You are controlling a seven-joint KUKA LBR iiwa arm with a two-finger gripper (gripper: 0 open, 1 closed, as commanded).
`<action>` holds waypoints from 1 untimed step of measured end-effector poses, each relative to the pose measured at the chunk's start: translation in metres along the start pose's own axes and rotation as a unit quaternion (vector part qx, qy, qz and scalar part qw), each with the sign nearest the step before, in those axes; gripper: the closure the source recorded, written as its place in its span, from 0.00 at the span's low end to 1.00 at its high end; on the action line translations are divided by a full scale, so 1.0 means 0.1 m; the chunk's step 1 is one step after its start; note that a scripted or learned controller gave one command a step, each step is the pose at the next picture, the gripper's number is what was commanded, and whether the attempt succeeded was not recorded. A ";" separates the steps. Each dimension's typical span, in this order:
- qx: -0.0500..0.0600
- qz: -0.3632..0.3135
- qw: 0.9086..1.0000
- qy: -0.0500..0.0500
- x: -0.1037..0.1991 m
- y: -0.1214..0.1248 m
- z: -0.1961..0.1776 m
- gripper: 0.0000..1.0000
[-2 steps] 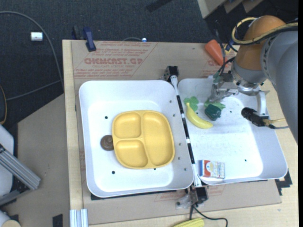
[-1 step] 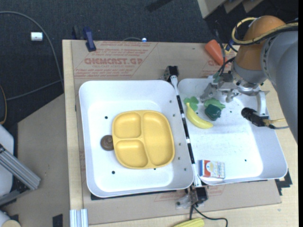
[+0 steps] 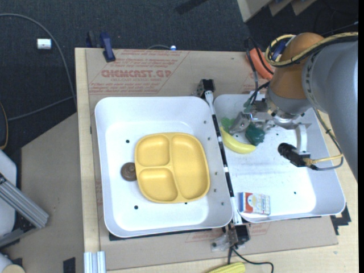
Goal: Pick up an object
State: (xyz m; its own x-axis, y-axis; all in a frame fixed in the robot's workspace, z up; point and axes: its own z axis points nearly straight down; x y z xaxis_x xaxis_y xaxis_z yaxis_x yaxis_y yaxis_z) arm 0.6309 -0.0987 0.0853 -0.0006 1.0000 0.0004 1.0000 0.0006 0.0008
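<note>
Arm (image 3: 335,73) – bulky grey housing, rounded orange band above wrist. Yellow, black cables looped over orange band. Gripper (image 3: 253,125) – grey metal, thin wires just above jaws.

Left bin (image 3: 108,152): yellow divided plate (image 3: 170,166) occupies the centre, a brown disc (image 3: 128,172) touching its left edge; white floor lies open along all four walls. Right bin (image 3: 327,195): banana (image 3: 238,144), green object (image 3: 254,134) and the claw (image 3: 250,124) crowd the far-left corner, a small carton (image 3: 253,203) sits at the near-left corner, the middle and right floor open.
</note>
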 end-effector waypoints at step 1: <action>-0.001 0.000 1.000 0.000 0.00 0.01 -0.11 1.00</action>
State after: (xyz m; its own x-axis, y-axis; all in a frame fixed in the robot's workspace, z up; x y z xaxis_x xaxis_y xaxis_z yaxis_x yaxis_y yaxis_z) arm 0.6316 -0.0985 0.0958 -0.0014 1.0000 0.0000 1.0000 0.0014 0.0029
